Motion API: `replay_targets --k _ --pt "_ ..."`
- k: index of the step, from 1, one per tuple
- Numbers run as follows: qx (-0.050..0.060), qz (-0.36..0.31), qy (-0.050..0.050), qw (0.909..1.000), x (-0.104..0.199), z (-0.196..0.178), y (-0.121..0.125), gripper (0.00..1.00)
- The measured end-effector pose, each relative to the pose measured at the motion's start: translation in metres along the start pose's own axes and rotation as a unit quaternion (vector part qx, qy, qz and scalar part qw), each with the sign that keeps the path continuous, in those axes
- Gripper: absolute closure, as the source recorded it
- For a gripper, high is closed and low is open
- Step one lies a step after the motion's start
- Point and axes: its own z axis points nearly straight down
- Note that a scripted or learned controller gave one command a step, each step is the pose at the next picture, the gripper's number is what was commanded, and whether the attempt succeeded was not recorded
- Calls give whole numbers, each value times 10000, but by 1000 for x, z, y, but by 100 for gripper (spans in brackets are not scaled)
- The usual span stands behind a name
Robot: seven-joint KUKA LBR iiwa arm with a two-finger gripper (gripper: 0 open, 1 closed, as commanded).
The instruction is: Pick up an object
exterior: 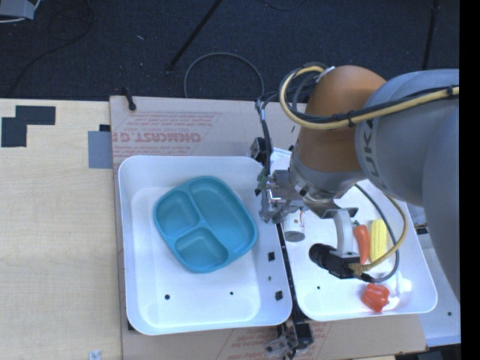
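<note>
Just beside the blue plate (204, 223) hangs the end effector (274, 205), spread or pressed together I cannot tell.

Bright, even light washes out the left bin (195, 298), with soft shadows and slightly blurred detail.

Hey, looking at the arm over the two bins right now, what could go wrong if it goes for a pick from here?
1. The gripper hangs over the seam where the left bin and right bin meet; a straight descent might strike the rims.
2. The blue divided plate is wide and shallow, likely awkward to grip.
3. The orange carrot-like piece and yellow piece lie side by side, so a grasp could nudge one away.
</note>
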Motion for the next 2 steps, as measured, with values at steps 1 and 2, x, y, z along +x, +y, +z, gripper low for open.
replay_targets --k 1,2 --pt "14 4 -5 10000 50 18 9 100" --pt "12 9 -13 10000 48 17 9 0"
